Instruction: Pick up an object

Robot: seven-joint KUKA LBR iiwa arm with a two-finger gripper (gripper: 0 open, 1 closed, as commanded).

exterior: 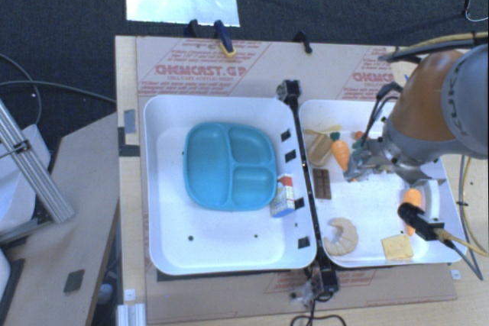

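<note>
Curved croissant [341,235], smooth blue tray [230,166]

- The grey arm [451,107] is reaching in over the right bin [367,259], its claw [357,168] hanging just beside a carrot [341,154].
- A croissant [341,235] and cracker [396,246] are lying near the front rim.
- A blue tray [229,166] is sitting in the left bin [168,240].

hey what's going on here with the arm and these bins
A KUKA arm reaches in from the right over the right bin, its end effector low beside a toy carrot. Nothing is visibly held. That bin also holds a croissant, a cracker and a brown block. The left bin holds a blue divided tray and a small carton.
</note>
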